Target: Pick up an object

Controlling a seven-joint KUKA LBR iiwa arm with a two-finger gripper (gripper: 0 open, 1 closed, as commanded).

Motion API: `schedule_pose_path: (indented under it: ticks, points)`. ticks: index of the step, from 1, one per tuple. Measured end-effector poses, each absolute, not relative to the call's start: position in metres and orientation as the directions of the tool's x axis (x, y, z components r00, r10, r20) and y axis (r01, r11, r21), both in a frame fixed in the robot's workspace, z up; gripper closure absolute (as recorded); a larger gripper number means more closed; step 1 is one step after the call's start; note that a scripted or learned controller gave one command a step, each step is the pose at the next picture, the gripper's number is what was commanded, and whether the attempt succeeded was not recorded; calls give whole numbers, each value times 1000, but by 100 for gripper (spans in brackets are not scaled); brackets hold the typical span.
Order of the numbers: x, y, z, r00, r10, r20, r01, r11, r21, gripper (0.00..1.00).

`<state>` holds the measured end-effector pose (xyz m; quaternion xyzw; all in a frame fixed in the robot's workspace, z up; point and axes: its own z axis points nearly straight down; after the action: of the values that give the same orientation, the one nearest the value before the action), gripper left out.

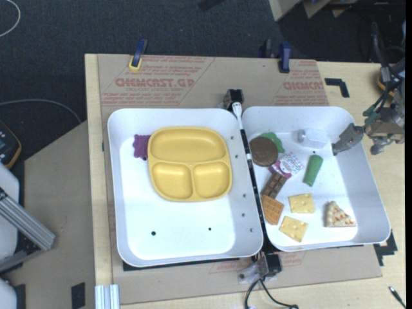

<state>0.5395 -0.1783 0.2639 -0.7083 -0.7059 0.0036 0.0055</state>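
Hovering at the right bin's [367,179] far right rim, claw [351,138] shows one grey finger, its spread impossible to tell, nothing visibly held, while left of it lie a green cylinder [313,170], cheese pieces [301,203] and a pizza slice [338,215].

— Where does the camera sit?

— High above the bench [193,76], fixed, looking down at a slant, so the board's far edge lies toward twelve o'clock and its near edge toward six.

— How near?

— Far enough back to take in both white bins whole: the left bin [129,192] toward nine o'clock, the right bin [367,192] toward three, with dark floor [77,18] around the board (widest at the top).

— A second view?

— Just this one.
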Motion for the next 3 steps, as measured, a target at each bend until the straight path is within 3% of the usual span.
schedule_pose_path:
  ticks: [1, 3]
  points:
    - [542, -178, 271, 0, 1000, 0, 1000, 0, 0, 0]
    - [546, -176, 144, 0, 1000, 3, 1000, 0, -8, 0]
